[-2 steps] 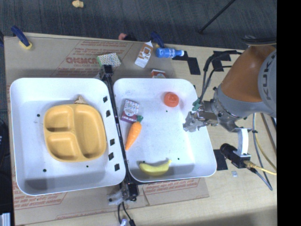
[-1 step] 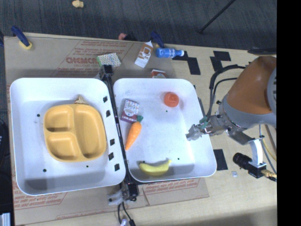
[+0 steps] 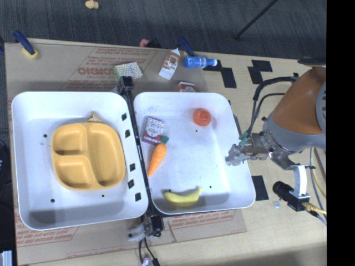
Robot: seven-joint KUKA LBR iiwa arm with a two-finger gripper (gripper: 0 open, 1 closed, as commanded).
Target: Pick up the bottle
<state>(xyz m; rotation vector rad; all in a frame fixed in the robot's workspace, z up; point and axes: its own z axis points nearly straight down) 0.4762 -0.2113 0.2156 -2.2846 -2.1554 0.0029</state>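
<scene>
Grey arm (image 3: 302, 132) wears a broad orange band; black cables loop off it; the gripper (image 3: 237, 154) is small, metallic, pale.

Evenly lit from overhead, fairly bright, soft. Mild glare on the 2 white bins (image 3: 183, 201), weak shadows under their near rims (barely any elsewhere). Low resolution, slightly blurry throughout; dark floor (image 3: 166, 10) grainy.

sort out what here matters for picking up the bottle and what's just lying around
For the job: blue bottle on the bench behind the right bin; gripper at the right bin's right rim.

Lying about: carrot, banana, orange ball, small packet, yellow divided plate.
</scene>
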